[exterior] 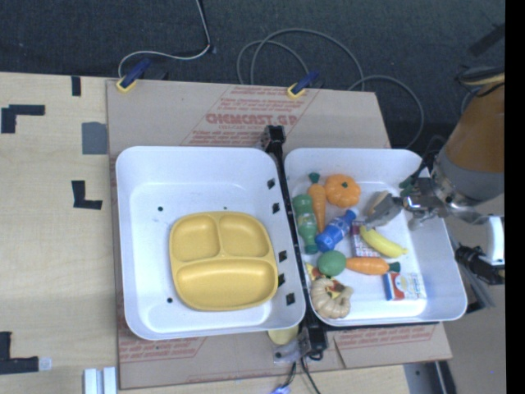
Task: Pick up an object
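Observation:
The right bin [435, 302] holds a heap of toy food. An orange pumpkin [342, 190] lies at the back, with a carrot [317, 205] and a green bottle [305, 217] to its left. Toward the middle lie a blue bottle [335, 231], a yellow banana [381, 242], a second carrot [367, 264] and a green ball [331, 263]. At the front sit a beige lumpy piece [332, 299] and a small red, white and blue box [404, 286]. My gripper [377, 209] hangs over the bin's right part, just above the banana and right of the pumpkin. I see nothing in it.
A yellow divided plate [223, 259] lies in the left bin [131, 220]. The arm's orange band [482, 138] stands at the right edge. Cables [303, 48] loop on the dark floor behind the cardboard sheet under both bins.

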`<state>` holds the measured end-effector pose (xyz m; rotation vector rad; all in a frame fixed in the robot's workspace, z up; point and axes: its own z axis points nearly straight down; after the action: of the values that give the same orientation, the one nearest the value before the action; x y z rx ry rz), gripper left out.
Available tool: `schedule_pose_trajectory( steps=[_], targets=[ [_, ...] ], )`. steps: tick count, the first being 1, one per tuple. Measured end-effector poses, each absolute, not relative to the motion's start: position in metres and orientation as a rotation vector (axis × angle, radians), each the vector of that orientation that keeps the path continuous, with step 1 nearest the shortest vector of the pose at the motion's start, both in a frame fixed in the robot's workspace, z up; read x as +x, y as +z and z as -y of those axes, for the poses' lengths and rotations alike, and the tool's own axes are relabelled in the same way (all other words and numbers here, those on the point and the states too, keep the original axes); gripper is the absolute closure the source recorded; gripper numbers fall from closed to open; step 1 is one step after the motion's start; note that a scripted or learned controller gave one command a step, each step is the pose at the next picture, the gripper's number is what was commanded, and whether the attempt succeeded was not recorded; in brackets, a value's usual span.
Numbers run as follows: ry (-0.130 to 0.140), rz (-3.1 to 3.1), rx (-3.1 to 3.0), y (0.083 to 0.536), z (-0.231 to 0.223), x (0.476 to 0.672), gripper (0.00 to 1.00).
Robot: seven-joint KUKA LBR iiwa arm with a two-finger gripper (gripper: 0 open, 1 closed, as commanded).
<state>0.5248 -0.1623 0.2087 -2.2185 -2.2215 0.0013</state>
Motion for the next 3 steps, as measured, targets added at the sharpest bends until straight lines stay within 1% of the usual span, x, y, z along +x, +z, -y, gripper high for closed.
schedule_pose_trajectory(
  steps=[1, 2, 3],
  targets=[
    [0.001, 2.222, -2.218, 0.119, 0.158, 0.571, 0.0],
    [-0.001, 2.224, -2.229, 0.085, 0.156, 0.503, 0.0],
    [0.002, 2.23, -2.222, 0.087, 0.146, 0.582, 0.0]
  ],
)
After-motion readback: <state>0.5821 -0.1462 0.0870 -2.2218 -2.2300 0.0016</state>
